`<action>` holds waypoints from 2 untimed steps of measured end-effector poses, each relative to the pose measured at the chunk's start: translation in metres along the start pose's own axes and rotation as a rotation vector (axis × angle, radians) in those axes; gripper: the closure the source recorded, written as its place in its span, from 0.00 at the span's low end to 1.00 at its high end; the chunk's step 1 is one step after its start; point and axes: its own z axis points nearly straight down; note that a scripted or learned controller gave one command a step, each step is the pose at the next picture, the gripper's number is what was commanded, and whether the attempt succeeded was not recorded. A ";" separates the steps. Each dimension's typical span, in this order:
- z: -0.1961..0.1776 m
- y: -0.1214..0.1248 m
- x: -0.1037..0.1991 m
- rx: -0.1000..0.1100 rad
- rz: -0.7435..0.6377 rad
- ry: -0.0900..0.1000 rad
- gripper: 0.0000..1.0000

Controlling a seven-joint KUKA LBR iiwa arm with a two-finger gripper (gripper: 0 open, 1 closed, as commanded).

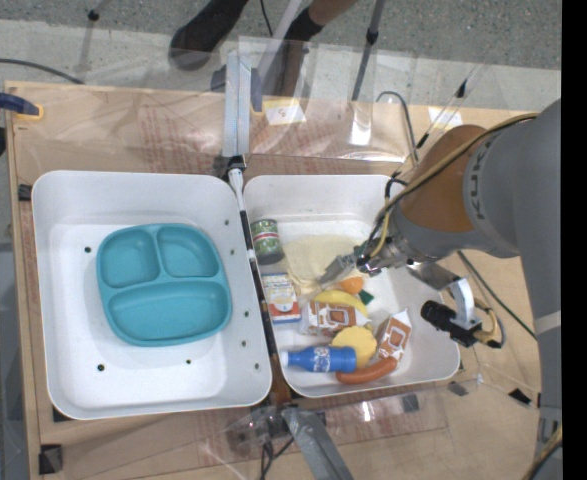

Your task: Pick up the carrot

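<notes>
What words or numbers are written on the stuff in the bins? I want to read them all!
None of it can be read.
Green can: label too blurred.
Blue bottle: white label, print too small.
Red-and-white cartons and: print blurred.
Small packet: markings too small.
Teal divided plate: no writing.

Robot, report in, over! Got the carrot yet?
Gripper low in right bin, over the toy food pile. Carrot lies just beneath, not lifted. Banana and carton crowd it.
</notes>
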 end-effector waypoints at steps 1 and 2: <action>-0.011 -0.001 -0.002 0.001 -0.001 -0.002 1.00; -0.110 0.008 0.023 0.002 0.183 0.001 1.00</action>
